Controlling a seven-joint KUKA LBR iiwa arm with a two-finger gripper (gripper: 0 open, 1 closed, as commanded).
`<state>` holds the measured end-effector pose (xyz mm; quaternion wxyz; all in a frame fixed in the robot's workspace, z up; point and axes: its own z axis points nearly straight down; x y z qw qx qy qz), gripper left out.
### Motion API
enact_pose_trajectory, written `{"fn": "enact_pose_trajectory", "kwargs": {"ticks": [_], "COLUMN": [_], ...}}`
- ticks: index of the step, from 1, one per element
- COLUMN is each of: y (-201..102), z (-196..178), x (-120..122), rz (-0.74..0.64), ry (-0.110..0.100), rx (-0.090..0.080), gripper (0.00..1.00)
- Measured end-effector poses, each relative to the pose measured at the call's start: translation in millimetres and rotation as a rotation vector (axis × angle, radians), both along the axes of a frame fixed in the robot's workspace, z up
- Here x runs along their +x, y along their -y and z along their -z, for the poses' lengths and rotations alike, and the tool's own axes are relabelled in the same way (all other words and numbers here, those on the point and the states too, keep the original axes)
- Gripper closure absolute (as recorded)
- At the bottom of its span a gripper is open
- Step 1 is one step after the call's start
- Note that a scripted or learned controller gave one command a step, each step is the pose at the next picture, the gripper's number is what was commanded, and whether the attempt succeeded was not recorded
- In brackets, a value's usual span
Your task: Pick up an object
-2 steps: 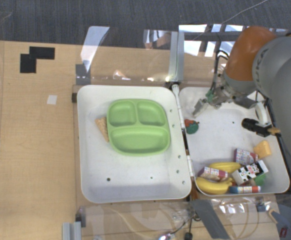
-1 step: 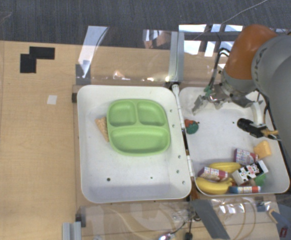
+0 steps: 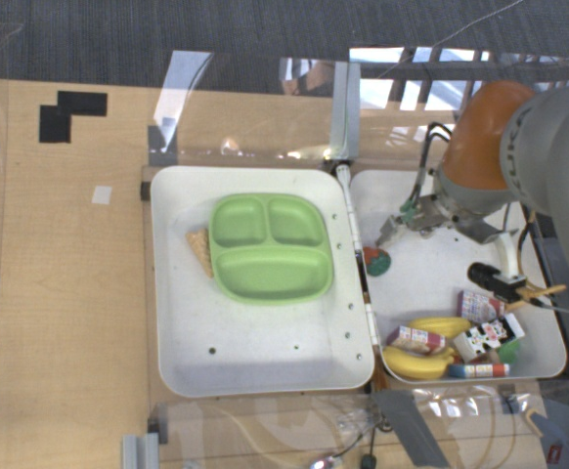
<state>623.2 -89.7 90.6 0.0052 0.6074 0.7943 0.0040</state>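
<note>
over right bin (image 3: 402,291), arm (image 3: 519,145) hides gripper; cracker (image 3: 199,249) (half-hidden) under tray (image 3: 270,247)

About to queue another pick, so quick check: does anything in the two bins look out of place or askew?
One thing: a tan, wafer-like piece in the left bin lies partly tucked under the left edge of the green divided plate. The clutter in the right bin, including the bananas, is piled in its near corner.
</note>
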Motion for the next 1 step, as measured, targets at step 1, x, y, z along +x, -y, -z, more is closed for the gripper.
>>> {"fn": "enact_pose_trajectory", "kwargs": {"ticks": [1], "y": [-1.5], "z": [-1.8], "x": [47.1], "rz": [-0.013], "ry": [-0.005], "rx": [-0.001], "gripper": [0.00]}}
